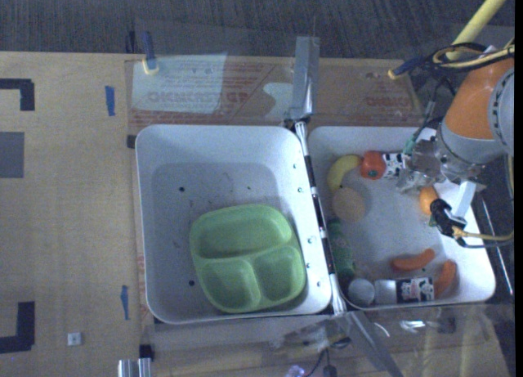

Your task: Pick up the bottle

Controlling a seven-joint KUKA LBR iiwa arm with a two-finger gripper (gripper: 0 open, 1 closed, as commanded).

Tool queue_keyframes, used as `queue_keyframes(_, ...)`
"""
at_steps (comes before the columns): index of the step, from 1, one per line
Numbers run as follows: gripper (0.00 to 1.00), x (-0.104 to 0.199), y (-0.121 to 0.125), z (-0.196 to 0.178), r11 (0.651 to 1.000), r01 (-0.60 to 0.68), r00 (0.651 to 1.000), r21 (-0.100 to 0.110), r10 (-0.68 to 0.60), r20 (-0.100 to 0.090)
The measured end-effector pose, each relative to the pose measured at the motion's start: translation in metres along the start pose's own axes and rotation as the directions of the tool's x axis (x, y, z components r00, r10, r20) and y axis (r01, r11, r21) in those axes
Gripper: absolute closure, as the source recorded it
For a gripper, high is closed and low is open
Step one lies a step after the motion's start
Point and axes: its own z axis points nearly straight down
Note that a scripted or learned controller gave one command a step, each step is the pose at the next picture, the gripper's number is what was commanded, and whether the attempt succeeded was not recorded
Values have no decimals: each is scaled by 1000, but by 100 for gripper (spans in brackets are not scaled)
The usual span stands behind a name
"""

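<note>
A green bottle (339,249) lies along the left wall of the right bin (482,273). In that bin's front, a white container with a dark label (402,290) lies on its side. My gripper (411,172) hangs over the bin's back right part, beside a red-orange ball (373,164) and above an orange fruit (428,200). It is well apart from the green bottle, which is to its front left.
The right bin also holds a banana (342,169), a tan round object (349,204) and two orange carrot-like pieces (413,261) near the front. A green divided plate (245,254) sits in the left bin (155,204). Cables hang off the wrist at the right.
</note>
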Motion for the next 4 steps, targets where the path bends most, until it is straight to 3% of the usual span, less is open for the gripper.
queue_keyframes(4, 100, 2, 4, -30, 1000, 11, 1000, 5, -11, 1)
